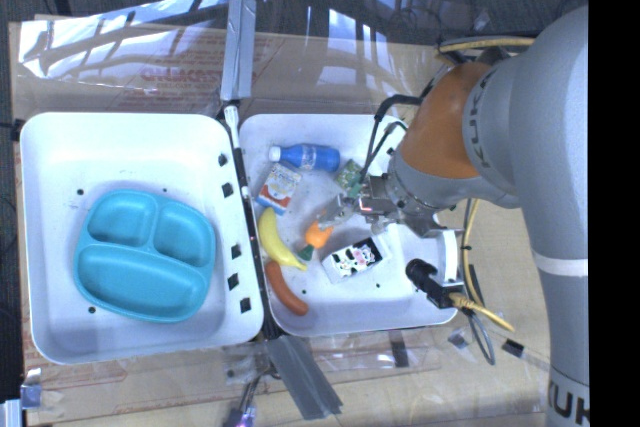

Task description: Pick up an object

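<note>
The right bin holds several small objects. A blue bottle lies at its far side, with a red-and-white carton just below it. A yellow banana and a brown sausage lie along the left wall. A small orange carrot-like piece and a black-and-white cow-patterned box sit in the middle. My gripper hangs low over the middle of this bin, just above the orange piece and the cow-patterned box, beside a small green item. The wrist hides the bin's right part.
The left bin bears a light blue divided plate. A grey divider strip runs between the bins at the back. Black cables hang off the arm over the right bin's near right corner.
</note>
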